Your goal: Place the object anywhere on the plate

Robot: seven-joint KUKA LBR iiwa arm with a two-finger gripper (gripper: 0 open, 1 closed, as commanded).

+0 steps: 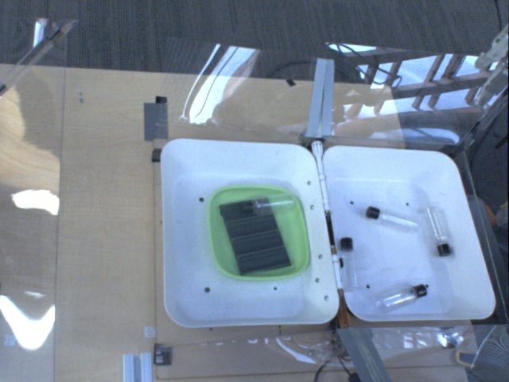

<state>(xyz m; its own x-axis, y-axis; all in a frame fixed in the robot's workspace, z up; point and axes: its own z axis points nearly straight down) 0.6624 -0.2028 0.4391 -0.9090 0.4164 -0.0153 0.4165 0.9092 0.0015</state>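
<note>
No text, label, brand, number or sign can be read anywhere. The green plate [258, 231] in the left bin [238, 233] bears a dark ribbed block [254, 237] with no legible marking, and the clear vials [390, 216] right of the plate are too small to show any print.

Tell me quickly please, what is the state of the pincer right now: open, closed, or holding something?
Pincer: cannot be told from the camera view.
</note>
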